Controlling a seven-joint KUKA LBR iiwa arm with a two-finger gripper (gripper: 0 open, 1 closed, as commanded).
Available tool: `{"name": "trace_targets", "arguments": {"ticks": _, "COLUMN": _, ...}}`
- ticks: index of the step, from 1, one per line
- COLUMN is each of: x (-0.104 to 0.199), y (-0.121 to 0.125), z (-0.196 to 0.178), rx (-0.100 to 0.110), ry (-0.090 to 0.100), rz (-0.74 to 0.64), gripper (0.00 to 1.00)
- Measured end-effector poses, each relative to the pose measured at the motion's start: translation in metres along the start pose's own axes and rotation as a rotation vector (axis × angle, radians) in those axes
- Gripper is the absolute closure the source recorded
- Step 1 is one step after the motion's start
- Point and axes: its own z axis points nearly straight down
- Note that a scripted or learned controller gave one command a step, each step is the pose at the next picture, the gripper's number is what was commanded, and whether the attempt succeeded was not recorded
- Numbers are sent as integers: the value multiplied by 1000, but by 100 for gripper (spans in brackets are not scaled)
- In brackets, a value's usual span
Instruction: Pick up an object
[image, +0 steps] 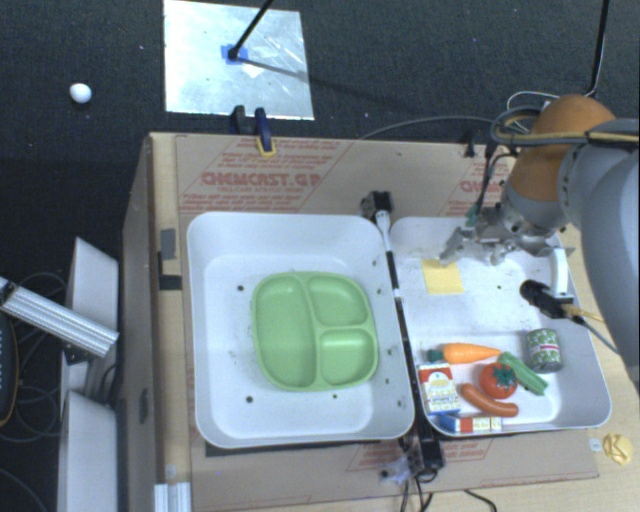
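Robot arm poised over toy food in the right bin

Nearest the camera, a cluster of plastic toy food (478, 378) lies along the front of the right white bin (590, 405): carrot, tomato, sausage, small can. Farther back, a flat yellow square (443, 277) lies alone just left of and below the grey two-finger gripper (478, 241), the closest candidate; how the gripper is set cannot be told. The left bin (215, 250) holds a green divided plate (314, 329).

I read this as a robotics lab: two shallow white plastic bins (300, 232) sit on a brown cardboard-covered bench (300, 170) over dark carpet (80, 50), with loose black cables (420, 125) and toy plastic food (485, 375).
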Motion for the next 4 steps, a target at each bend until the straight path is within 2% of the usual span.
{"name": "trace_targets", "arguments": {"ticks": 1, "x": 50, "y": 1, "z": 0, "rx": -1, "ry": 1, "rz": 0, "gripper": 0}}
{"name": "trace_targets", "arguments": {"ticks": 2, "x": 47, "y": 0, "z": -1, "rx": -1, "ry": -1, "rz": 2, "gripper": 0}}
{"name": "trace_targets", "arguments": {"ticks": 3, "x": 63, "y": -27, "z": 0, "rx": 0, "ry": 0, "rz": 4, "gripper": 0}}
{"name": "trace_targets", "arguments": {"ticks": 4, "x": 63, "y": -26, "z": -11, "rx": -3, "ry": -1, "rz": 4, "gripper": 100}}
